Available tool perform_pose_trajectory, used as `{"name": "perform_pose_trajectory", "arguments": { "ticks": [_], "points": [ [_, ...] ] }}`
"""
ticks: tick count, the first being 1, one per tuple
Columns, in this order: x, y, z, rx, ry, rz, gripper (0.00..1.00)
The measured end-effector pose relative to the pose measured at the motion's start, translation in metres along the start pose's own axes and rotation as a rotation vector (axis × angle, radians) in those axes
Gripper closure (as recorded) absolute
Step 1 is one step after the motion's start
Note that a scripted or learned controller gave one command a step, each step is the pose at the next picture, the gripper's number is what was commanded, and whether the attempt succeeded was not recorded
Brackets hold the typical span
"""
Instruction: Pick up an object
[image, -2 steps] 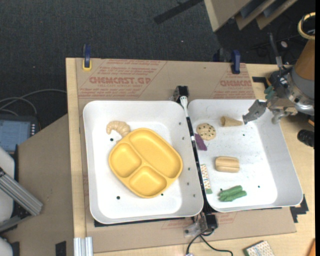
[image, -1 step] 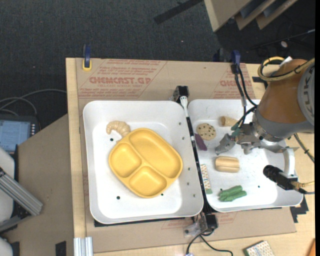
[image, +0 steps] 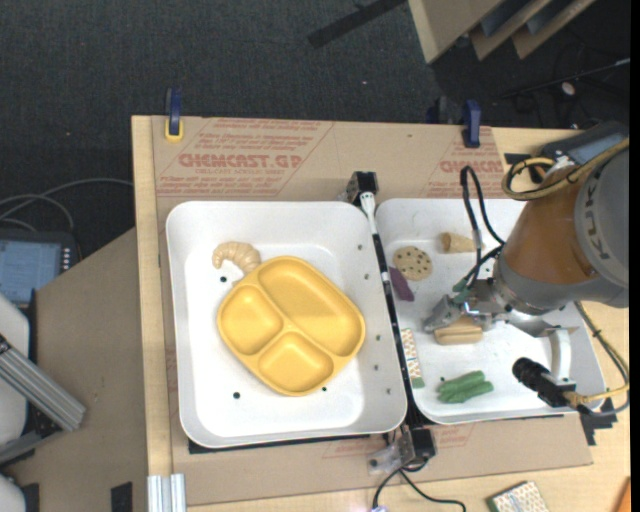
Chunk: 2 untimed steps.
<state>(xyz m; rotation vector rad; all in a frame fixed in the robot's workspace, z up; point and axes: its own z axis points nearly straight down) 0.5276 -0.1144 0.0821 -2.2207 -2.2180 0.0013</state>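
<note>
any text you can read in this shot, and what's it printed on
"CHEMCAST GP", red print on the brown board behind the left bin; it repeats behind the right bin, partly hidden.
Smaller red lines around it: too blurred to read.
Strip between the bins: markings too small to read.

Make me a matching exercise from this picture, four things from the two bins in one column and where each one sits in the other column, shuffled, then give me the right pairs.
Things:
1. yellow divided plate
2. green object
3. round cookie
4. croissant

Places:
A. right bin, top left part
B. left bin, at the plate's upper left edge
C. right bin, near the bottom edge
D. left bin, middle

Pairs: 1-D, 2-C, 3-A, 4-B
</note>
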Motion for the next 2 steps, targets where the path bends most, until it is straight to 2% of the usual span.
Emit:
{"name": "perform_pose_trajectory", "arguments": {
  "ticks": [1, 2],
  "points": [
    [0.0, 0.001, -0.013, -0.005, -0.003, 0.0, 1.0],
    [0.073, 0.031, -0.108, -0.015, 0.001, -0.011, 1.0]
  ]
}}
